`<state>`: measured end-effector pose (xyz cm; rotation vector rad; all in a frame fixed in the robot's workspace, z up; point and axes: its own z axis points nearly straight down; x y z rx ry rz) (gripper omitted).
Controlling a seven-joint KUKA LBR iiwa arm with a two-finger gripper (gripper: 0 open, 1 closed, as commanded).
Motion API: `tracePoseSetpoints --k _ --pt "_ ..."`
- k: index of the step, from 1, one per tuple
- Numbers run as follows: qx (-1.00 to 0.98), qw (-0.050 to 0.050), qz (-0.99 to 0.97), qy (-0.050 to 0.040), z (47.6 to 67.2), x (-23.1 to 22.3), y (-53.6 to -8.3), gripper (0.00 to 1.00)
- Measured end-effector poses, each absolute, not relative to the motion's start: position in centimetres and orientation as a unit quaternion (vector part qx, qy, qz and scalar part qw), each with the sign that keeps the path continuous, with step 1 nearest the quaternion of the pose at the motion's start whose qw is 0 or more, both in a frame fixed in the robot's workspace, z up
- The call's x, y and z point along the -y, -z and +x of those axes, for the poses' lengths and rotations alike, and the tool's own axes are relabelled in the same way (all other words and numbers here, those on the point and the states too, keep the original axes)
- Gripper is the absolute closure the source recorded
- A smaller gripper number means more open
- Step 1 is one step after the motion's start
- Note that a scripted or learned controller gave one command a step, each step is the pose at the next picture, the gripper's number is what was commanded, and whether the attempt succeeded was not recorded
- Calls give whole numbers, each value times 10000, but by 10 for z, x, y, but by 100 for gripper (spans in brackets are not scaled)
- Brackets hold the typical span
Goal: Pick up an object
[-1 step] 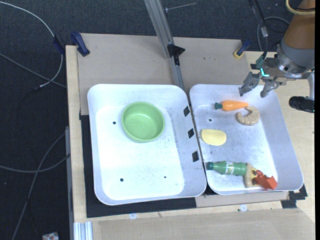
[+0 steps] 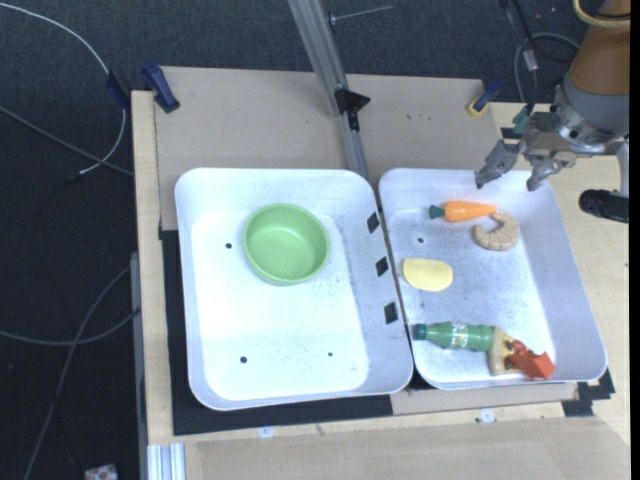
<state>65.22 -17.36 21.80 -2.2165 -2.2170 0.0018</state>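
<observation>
Counter: bears two white bins side by side. Left bin: holds a green bowl. Right bin: holds an orange carrot at far end, touching a tan ring-shaped piece; yellow oval at centre; green bottle at near edge, beside a small red-orange item, shape hard to make out. Arm: cut off at upper right. Claw: spread wide, holding nothing, above far rim.

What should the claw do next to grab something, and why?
Probably drop down and a little toward the left bin. The gripper hangs open above the right bin's far edge, holding nothing, and the carrot lies just below it, the closest thing to take.
</observation>
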Motion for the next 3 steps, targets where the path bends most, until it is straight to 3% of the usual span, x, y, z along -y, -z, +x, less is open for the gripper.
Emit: tracePoseSetpoints --k 2,3 --pt "7073 59 -7069 -28 649 170 -101 0" --pt "7076 18 -7066 2 652 170 -120 100"
